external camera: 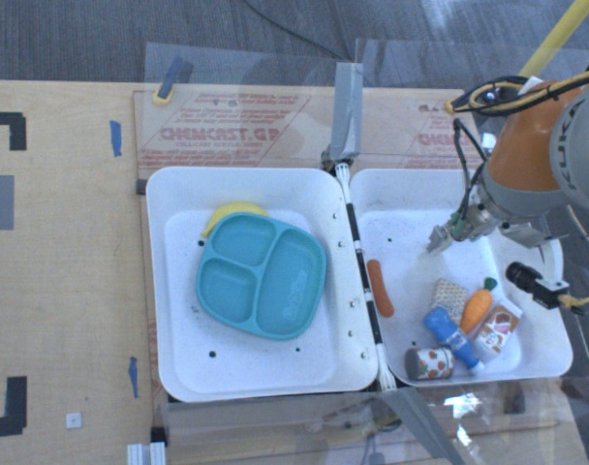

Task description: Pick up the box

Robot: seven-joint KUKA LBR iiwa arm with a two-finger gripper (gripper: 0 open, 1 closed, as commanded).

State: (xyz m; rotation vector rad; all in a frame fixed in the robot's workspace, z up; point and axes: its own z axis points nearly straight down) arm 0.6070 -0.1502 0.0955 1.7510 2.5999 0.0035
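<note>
The box (499, 328) is a small white carton with a red and brown print, lying near the front right corner of the right bin (411, 197). An orange carrot (477, 308) rests against its left side. My gripper (448, 234) hangs over the upper middle of the right bin, up and to the left of the box and well apart from it. Nothing shows in the gripper.
In the right bin, a blue bottle (450, 333), a printed can (429, 362), a checkered piece (449, 293) and a red sausage (380, 287) lie near the box. The left bin (169, 260) holds a teal divided plate (263, 276) over a yellow item (232, 211).
</note>
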